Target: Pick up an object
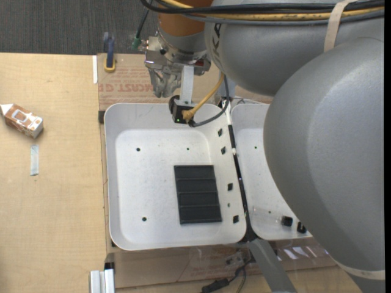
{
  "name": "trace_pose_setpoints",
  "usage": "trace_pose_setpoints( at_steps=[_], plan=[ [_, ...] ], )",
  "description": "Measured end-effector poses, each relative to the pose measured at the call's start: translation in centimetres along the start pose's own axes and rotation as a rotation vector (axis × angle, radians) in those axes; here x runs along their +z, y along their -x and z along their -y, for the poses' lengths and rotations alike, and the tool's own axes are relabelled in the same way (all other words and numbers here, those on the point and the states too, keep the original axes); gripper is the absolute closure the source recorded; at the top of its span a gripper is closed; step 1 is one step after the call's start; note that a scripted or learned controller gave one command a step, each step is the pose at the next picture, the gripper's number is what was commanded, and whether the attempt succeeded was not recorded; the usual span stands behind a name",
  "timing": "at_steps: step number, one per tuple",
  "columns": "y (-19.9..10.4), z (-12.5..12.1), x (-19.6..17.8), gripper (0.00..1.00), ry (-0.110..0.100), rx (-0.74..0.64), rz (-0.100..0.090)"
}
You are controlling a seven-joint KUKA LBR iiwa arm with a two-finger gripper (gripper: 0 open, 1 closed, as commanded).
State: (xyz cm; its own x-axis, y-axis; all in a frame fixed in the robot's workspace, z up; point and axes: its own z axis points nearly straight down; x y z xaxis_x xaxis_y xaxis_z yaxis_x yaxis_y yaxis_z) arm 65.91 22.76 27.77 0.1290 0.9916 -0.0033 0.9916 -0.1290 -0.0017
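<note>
inside left bin (122, 182), one black slab (197, 194).

You are looking at a robotics lab bench, not a home or shop. Two shallow white plastic bins (122, 182) sit side by side on flattened brown cardboard (131, 84), beside a pale plywood tabletop (49, 212). A bulky grey industrial arm with an orange band (183, 11) trails bundled black and yellow cables (244, 11) overhead. A blue clamp (109, 52) grips the bench edge.
</note>
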Motion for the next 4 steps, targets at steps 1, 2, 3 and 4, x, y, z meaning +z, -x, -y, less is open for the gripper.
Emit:
trace_pose_setpoints(
  at_steps=[1,2,3,4],
  plan=[
    [0.2,0.0,4.0,1.0,-0.003,0.464,0.001],
    [0.9,-0.2,4.7,1.0,-0.001,1.145,-0.003],
    [1.4,5.1,-0.7,1.0,-0.001,0.808,0.001],
    [8.5,9.4,-0.9,1.0,0.0,1.246,0.0]
  ],
)
